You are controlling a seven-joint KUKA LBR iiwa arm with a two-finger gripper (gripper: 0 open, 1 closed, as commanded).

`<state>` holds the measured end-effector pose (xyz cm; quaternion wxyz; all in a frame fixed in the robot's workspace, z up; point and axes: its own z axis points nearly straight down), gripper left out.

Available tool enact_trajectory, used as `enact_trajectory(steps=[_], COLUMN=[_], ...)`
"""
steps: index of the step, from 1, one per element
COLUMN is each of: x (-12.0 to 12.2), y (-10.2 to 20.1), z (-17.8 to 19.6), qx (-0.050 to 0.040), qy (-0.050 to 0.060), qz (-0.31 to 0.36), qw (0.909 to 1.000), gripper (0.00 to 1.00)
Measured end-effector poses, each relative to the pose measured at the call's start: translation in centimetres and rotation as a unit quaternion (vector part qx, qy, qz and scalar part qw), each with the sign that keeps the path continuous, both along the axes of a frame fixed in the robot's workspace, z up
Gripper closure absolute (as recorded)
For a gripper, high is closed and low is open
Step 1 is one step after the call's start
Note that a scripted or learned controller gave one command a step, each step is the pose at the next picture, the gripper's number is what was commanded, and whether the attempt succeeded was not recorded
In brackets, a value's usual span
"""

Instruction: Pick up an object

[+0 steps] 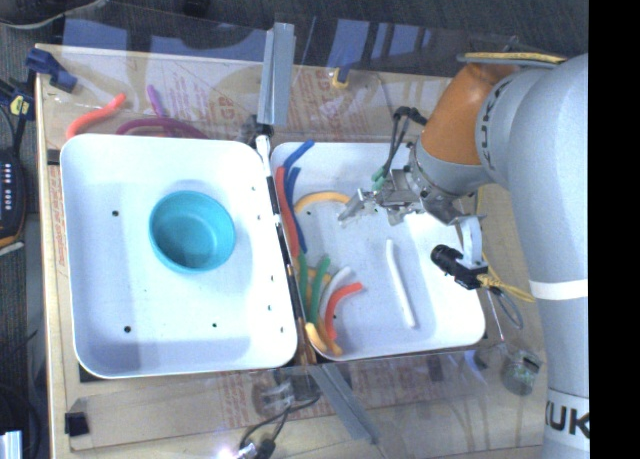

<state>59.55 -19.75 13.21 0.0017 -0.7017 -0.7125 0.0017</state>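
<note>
Camera view: claw [362, 209], grip state unclear, just beside yellow curved piece [322, 198]

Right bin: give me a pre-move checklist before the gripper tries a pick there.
1. Gripper is over the right bin: ok.
2. Something is held between the fingers: cannot tell.
3. A target lies close: the yellow curved piece is just beside the tip: ok.
4. The white stick lies alone on the bin floor, easy to single out: ok.
5. The red, green and orange pieces by the left wall are bunched together: not ok.
</note>
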Motion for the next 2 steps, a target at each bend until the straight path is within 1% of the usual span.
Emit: enact_trajectory(steps=[1, 2], x=[6.3, 6.2], y=[4.5, -1.2], z=[-3.7, -3.9], qx=[-0.0008, 0.0002], qy=[-0.005, -0.003], qz=[0.061, 0.032], qw=[0.9981, 0.9995], gripper=[0.00, 0.00])
